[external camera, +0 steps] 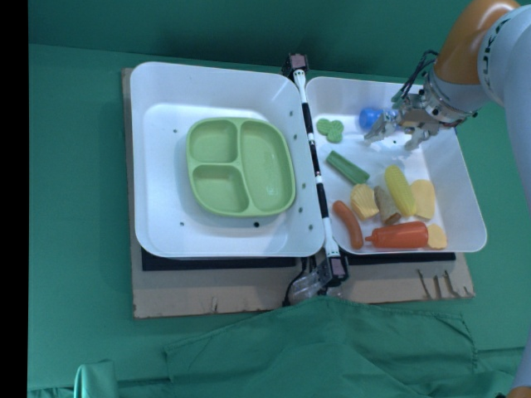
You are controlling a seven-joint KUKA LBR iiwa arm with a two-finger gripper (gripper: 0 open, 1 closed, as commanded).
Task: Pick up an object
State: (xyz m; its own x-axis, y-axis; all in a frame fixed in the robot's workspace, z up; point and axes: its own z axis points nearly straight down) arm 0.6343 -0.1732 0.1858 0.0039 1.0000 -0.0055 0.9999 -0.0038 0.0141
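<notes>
My gripper hangs over the back of the right bin, fingers spread open with nothing between them. A blue ball lies just left of the fingertips, near or touching the left one. In the same bin lie green pea-like pieces, a green stick, a yellow corn cob, a brownish piece, yellow pieces, a sausage and a red-orange bottle.
The left bin holds a light green divided plate. A black-and-white divider rail runs between the bins. Green cloth is bunched at the front edge of the bench.
</notes>
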